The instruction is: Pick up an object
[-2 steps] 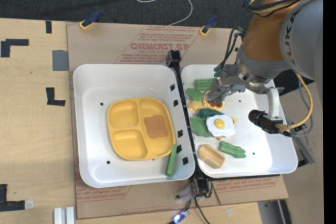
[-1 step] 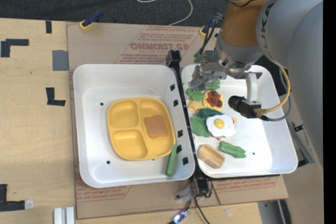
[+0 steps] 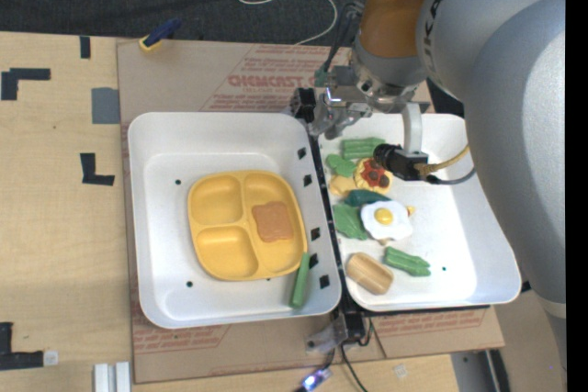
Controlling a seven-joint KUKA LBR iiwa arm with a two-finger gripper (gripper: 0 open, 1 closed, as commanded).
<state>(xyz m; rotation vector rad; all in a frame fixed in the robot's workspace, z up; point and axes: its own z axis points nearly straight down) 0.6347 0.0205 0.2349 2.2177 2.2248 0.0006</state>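
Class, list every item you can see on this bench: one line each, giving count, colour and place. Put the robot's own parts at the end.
shallow white plastic bins: two, white, side by side on the bench.
yellow divided plastic tray: one, yellow, in the left bin.
brown toast-like square: one, brown, in the tray's right compartment.
long green vegetable stick: one, green, in the left bin against the wall beside the right bin.
toy fried egg: one, white with yellow yolk, right bin.
tan bread roll: one, tan, right bin's near side.
green toy bean: one, green, right of the roll.
arm: one, grey with orange band, from the right.
claw: one, dark, above the bins' shared wall.
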